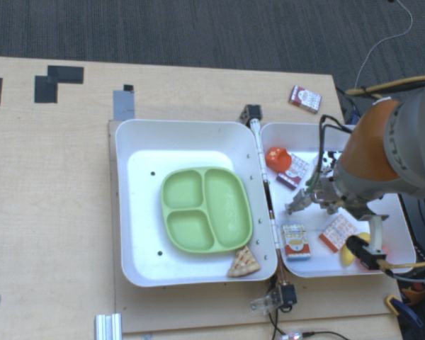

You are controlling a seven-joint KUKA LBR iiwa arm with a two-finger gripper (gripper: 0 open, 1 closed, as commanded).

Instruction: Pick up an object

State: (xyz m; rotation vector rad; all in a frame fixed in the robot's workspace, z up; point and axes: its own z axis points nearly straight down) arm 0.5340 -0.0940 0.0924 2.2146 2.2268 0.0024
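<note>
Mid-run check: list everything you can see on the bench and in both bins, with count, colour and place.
bins: 2, white, side by side on the bench
divided plate: 1, light green, left bin
pizza slice: 1, tan, left bin's front corner, beside the plate
round object: 1, red-orange, right bin, far left
small packets: about 3, red and white, right bin
banana-like object: 1, yellow, right bin front
small box: 1, red and white, bench behind right bin
arm: 1, grey with orange band, over right bin
gripper: 1, above right bin's middle
</note>
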